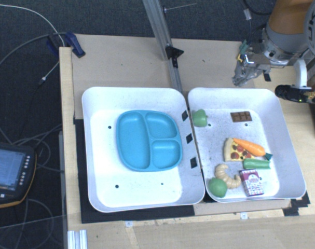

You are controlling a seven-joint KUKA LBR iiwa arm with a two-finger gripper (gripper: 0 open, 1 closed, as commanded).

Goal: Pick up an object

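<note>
The arm [289,14] is reaching in from the upper right, and its tool [244,75] is hanging over the bare tabletop [121,61] just past the far rim of the right bin [287,123], at about one o'clock in the view. Nothing is showing between its tips, and whether they are spread wide or narrow cannot be told from this slant.

The right bin is holding all the small toys. A green ball [199,118] is sitting at its ten o'clock edge, close to the wall shared with the left bin [95,139]. A brown chocolate bar [241,116] is lying toward twelve o'clock, well apart from the tool. Lower down, toward five o'clock, a cluster is lying close together: a pizza slice [235,150] is touching a carrot [249,147], a green pepper [256,164] is lying just below them, a red box [252,183] is lying beneath that, a curled beige piece [227,174] is lying beside the box, and a second green ball [217,187] is resting at the cluster's seven o'clock corner.

The left bin is carrying a blue divided plate [148,140] near its centre.

At nine o'clock of the view, a handheld control pad [9,173] is lying on the dark floor [22,87] with cables running from it. A metal pole [160,30] is slanting down toward the gap between the bins.
</note>
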